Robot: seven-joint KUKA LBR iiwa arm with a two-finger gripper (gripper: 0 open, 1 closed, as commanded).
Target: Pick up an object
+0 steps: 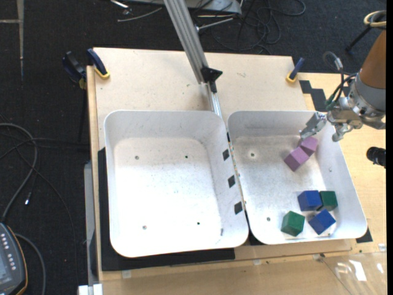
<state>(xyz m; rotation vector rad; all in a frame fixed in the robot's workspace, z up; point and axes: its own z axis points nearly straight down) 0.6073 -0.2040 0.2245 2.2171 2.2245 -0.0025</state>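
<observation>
While two shallow white bins are sitting side by side on the pale wooden surface (153,82), plenty of bare board is lying open behind them, up to the clamps at the far corners. Going from the left, the left bin (116,183) is offering a wide, unobstructed floor from wall to wall, its raised rim curving round every side. A slanted metal rail (187,32) is coming down from the top of the view and ending just behind the spot where the two bins are meeting. Next, the right bin (258,134) is keeping its far-left half free, while its contents are crowding toward the near and right walls. A green block (293,222) is lying near the front rim; just right of it, a blue block (309,200), a second blue block (322,221) and a dark green block (328,199) are bunching together, touching or nearly so. Farther back, two purple blocks (301,153) are sitting against each other close to the right wall. Over that wall, the gripper (326,128) is hanging just above the purple pair with its fingers spread apart, nothing between them, the grey arm reaching in from the right.
</observation>
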